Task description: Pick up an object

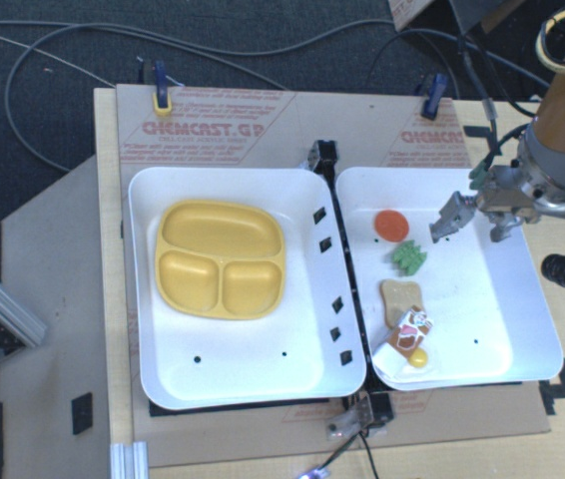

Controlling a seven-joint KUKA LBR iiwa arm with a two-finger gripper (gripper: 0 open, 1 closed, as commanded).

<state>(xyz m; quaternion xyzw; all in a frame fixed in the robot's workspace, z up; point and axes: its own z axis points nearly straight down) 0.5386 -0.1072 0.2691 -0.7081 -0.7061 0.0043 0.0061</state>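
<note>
- The grey two-finger gripper (475,219) hung over the shallow white right-hand bin (492,317), its fingers spread apart with nothing between them.
- A round red-orange disc (391,226) lay in that bin just left of the gripper, apart from it.
- A small green leafy toy (408,258) sat just below the disc.
- Further below lay a tan bread-shaped slab (399,298), touching a red, white and yellow piece (411,339).
- The left white bin (302,357) held a yellow three-compartment plastic tray (221,258), well away from the gripper.
</note>
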